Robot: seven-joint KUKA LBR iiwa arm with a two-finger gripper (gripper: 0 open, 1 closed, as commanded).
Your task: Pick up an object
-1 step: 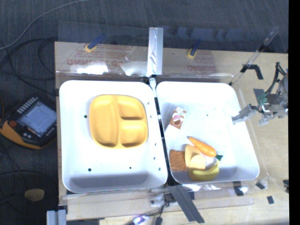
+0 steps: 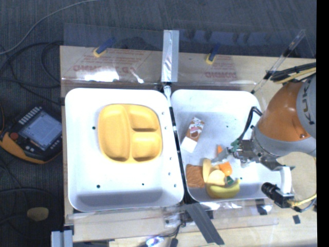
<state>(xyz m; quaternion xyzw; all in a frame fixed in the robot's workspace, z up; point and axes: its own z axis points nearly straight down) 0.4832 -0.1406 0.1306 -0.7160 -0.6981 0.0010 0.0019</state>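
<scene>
Worktop bins run left to right: yellow tray (image 2: 129, 133) in the left bin (image 2: 82, 189), food clutter in my right bin (image 2: 226, 99) — banana (image 2: 223, 191) nearest. My tool (image 2: 237, 154) hovers just above it — its grip I cannot tell. Approach step, I judge; next, descend squarely.

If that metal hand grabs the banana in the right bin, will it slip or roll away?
The banana is curved, so it would probably rock or pivot rather than roll far. Its skin looks smooth, so it may slip. Other pieces of food lie against it, so a push would likely shove them too.
</scene>
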